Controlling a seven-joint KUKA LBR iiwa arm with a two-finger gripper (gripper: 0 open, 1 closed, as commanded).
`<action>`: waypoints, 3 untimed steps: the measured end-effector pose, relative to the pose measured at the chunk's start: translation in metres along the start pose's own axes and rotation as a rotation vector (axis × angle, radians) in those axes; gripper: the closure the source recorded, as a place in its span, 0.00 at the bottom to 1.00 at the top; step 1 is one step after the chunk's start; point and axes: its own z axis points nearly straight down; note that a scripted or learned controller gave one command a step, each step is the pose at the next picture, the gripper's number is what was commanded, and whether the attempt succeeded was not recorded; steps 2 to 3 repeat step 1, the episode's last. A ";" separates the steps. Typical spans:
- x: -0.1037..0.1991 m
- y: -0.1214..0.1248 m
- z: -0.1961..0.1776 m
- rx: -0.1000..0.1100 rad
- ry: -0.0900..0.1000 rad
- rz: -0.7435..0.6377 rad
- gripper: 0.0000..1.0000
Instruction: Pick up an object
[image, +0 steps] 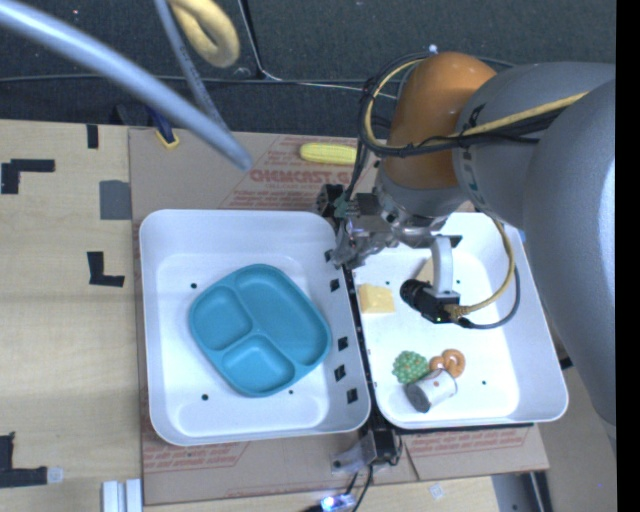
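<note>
— Gripper (352, 243) first: where was it?

— Low over the far left corner of the right bin (535, 395), right at the wall the two bins share. Dark parts of the wrist hid the fingers, so I could not tell if they were spread or closed, and nothing showed between them.

— And what was there to pick up?

— Nearest lay a pale yellow block (376, 299), flat on the right bin's floor beside the shared wall, just nearer the front than the gripper and apart from it. Toward the front edge of that bin sat a cluster: a green bumpy piece (408, 366), an orange ring (451, 360) just beside it, and a short cylinder with a grey end (430, 390) lying on its side, touching or nearly touching both.

— Anything else in that bin?

— A black fitting on the arm (424, 298), with a yellow cable looping from it, hung over the middle.

— The left bin (160, 400)?

— It held a blue divided plate (259, 328), three compartments, lying flat near the centre and turned at an angle to the walls.

— Beyond the bins?

— A yellow corn cob (327, 153) lay on the cardboard (290, 175) past the far edge. The arm's orange band (440, 105) loomed above the right bin's far side.
</note>
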 end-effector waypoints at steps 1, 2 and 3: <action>0.055 -0.017 -0.011 -0.001 0.001 -0.001 1.00; 0.055 -0.017 -0.011 -0.001 0.001 -0.001 1.00; 0.055 -0.017 -0.011 -0.001 0.001 -0.001 1.00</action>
